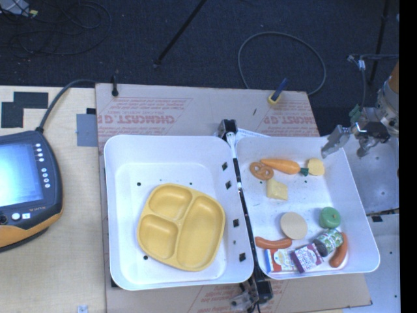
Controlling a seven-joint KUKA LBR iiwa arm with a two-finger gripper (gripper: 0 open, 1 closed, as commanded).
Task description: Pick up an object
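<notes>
Toy foods fill the right bin [355, 194]: we count one carrot [280, 165] and two sausages [273, 242]. Beside it, the cardboard [150, 113] reads "CHEMCAST G.P." upside down. Right of the bin, the gripper [348, 139] stands spread, holding nothing.

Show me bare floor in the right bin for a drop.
In the right bin, one patch lies between the cheese wedge, round cracker and green cap; another along the far wall above the carrot. The near edge is crowded: sausages, packets.
</notes>
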